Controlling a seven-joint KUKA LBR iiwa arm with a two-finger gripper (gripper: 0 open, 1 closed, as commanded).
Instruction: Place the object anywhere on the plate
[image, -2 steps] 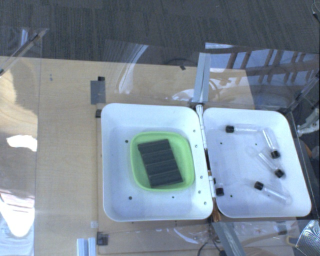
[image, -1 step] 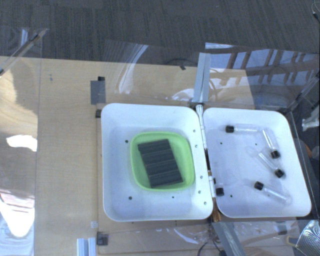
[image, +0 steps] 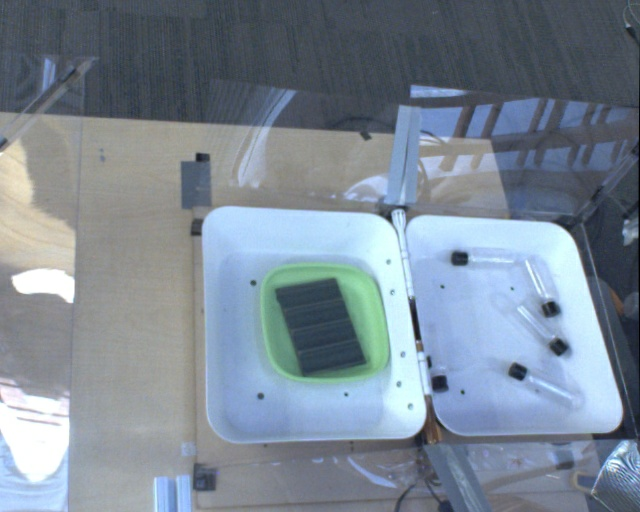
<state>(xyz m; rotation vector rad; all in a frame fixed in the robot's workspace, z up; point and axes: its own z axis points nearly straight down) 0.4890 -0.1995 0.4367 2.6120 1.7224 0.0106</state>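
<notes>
Here I see the green plate (image: 325, 322) in the left bin (image: 300, 420), with the dark ribbed block (image: 319, 326) lying flat on the plate's middle. Right of the plate, clear tubes (image: 537, 382) with black caps lie scattered in the neighbouring bin (image: 590, 420). I cannot tell the jaws' state.

You look down from one fixed camera above the bench (image: 120, 300), tilted slightly, far enough back to take in both white bins: left bin (image: 230, 400), right bin (image: 590, 400).
</notes>
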